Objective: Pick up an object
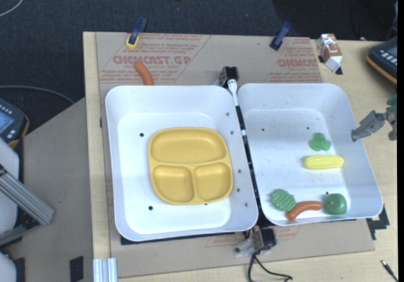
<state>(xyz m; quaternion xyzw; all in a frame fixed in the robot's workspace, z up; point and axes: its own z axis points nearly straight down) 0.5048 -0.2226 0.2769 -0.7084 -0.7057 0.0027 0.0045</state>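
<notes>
- Camera view: the task looks barely begun. The gripper (367,127) hovers at the right edge of the right bin (278,101); whether it is open or closed cannot be told, and nothing shows in it.
- Candidate objects all lie in the right bin: a corn cob (324,162), a green piece (320,142) just above it, a bumpy green vegetable (283,199), a sausage (303,209) and a green ball (335,204).
- The left bin (126,148) holds a yellow divided plate (189,164).
- A stray sausage (144,73) lies on the table (101,60); nothing blocks the corn cob.
</notes>
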